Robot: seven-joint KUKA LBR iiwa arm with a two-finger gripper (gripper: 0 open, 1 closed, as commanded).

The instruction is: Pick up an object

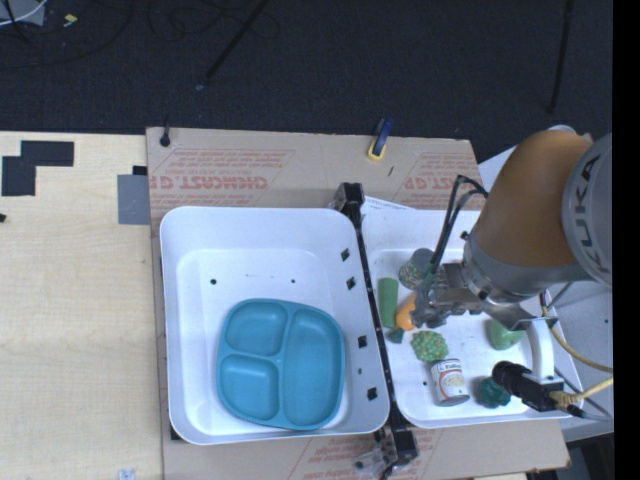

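My gripper (418, 306) is low in the right bin (400, 230), over its left half. Just to its left lies an orange piece (404, 319), and beside that a green cylinder (387, 297) lies along the bin's left wall. A knobbly green broccoli-like piece (429, 346) sits just below the gripper. Nearer the front stands a small can with a red and white label (450, 381). A dark teal piece (490, 394) lies to the can's right. A pale green piece (503, 335) shows under the arm at the right. I see nothing held.
The left bin (200, 238) holds a blue divided plate (280, 363) in its front half. A black divider (362, 298) runs between the bins. The arm's bulky orange-banded wrist (535, 213) covers the right bin's back right part.
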